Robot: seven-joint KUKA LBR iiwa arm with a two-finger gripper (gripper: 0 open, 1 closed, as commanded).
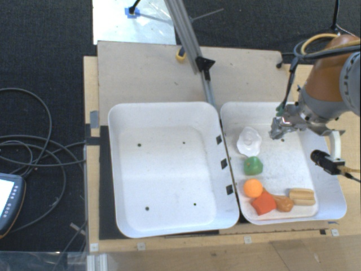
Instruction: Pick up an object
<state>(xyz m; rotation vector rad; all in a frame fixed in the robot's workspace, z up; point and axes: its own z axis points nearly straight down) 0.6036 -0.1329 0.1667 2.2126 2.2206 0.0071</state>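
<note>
We are at the approach step: our tool [278, 130] hangs over the right shallow white plastic bin [333, 208] near its twelve o'clock edge, with nothing visibly between its tips, and how far it is open we cannot tell. The nearest candidate, a crumpled white object [249, 141], lies at the tool's eight o'clock, with a small green lump [253, 165], an orange ball [253, 187], a red block [263, 203] and a tan bread-like roll [302, 196] further toward six o'clock. Next we judge the tool must shift over one chosen piece and descend around it.
</note>
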